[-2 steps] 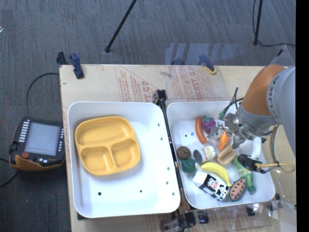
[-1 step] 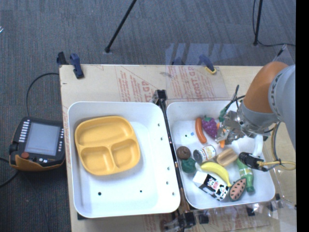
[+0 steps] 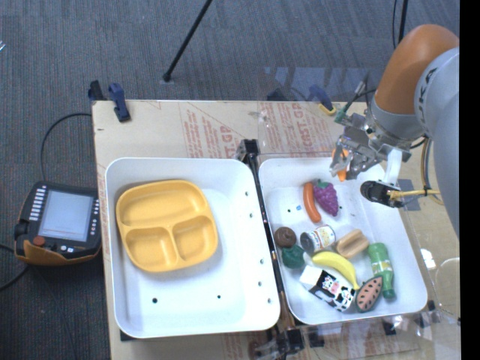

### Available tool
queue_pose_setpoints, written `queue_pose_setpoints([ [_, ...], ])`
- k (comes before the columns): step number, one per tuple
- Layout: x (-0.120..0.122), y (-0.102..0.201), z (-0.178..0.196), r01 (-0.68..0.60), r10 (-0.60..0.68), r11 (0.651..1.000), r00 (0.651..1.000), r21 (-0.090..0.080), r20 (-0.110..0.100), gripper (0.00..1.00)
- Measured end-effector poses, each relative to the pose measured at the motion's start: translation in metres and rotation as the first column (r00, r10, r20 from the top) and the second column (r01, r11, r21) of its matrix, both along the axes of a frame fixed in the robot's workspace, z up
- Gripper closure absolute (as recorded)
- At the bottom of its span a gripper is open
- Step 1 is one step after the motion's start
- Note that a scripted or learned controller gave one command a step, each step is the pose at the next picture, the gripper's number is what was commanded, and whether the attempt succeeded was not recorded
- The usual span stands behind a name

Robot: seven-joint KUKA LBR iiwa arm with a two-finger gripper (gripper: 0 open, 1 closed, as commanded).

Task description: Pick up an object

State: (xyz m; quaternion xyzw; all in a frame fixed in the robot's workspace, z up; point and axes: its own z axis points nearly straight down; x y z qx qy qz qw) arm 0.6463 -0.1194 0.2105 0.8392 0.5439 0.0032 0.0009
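The arm reaches in over the far right corner of the right bin [image 3: 420, 276], and its gripper [image 3: 351, 162] hangs above that bin's far rim; whether the pincer is wide, narrow or carrying anything cannot be told at this slant, though something small and orange shows at its tip, too blurred to identify. No item is seen lifted clear of the bin, so in the inspector's judgement the pick is not yet confirmed and the whole of the grasp and lift remains to be shown. The candidates all lie in the right bin: a bunch of purple grapes [image 3: 325, 197] and an orange sausage [image 3: 310, 202] sit nearest the gripper, just toward the near side of it, side by side and touching or nearly so. Further toward the near rim lie a brown doughnut [image 3: 285, 237], a small can [image 3: 319, 238], a bread roll [image 3: 352, 242], a banana [image 3: 334, 263], a green bottle [image 3: 381, 265] and a cow-patterned carton [image 3: 328, 286], closely packed. The left bin [image 3: 135, 306], beside the right bin, holds a yellow divided tray [image 3: 166, 224], untouched.
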Motion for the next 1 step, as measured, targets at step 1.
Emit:
queue_pose_setpoints([
  [1, -0.0527, 0.0119, 0.0217, 0.203, -0.203, 0.979, 0.979, 0.000, -0.014, 1.00],
])
